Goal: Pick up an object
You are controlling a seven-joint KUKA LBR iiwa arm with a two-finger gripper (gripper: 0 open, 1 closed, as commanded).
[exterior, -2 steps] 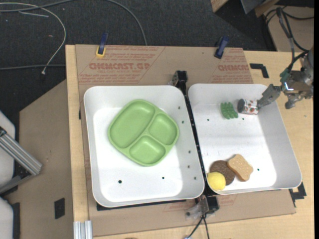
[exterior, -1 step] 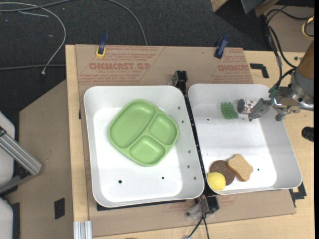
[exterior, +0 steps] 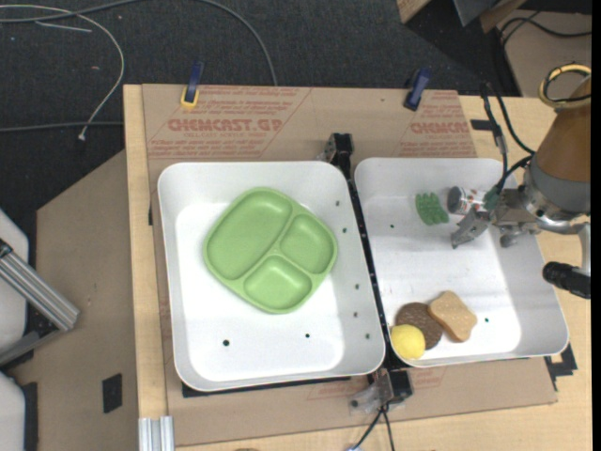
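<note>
Your hand [exterior: 477,222] sits low in the upper part of the right bin [exterior: 488,280], reaching in from the right edge of the view, and whether it is released or clenched you cannot tell from this angle (the metal parts blur together). Nothing visibly sits in its grasp.

Just beside the hand, on its far-left side, lies a small green ribbed object [exterior: 431,208]; it rests on the bin floor, close to the hand's tip but apparently not touching it. Well below the hand, toward the near rim of the same bin, three more things cluster together: a tan bread-like slice [exterior: 454,315], a dark brown round piece [exterior: 420,321] touching it on the left, and a yellow ball-like object [exterior: 408,342] pressed against the brown piece at the front.

Farther off to the hand's left, across the divider between the bins, the left bin [exterior: 188,252] holds a green sectioned plate [exterior: 270,249], lying flat and turned at a slant, with three compartments.

Both bins rest on a cardboard-covered tabletop [exterior: 282,111], with two blue clamps [exterior: 194,83] on its far edge, well beyond the hand.
</note>
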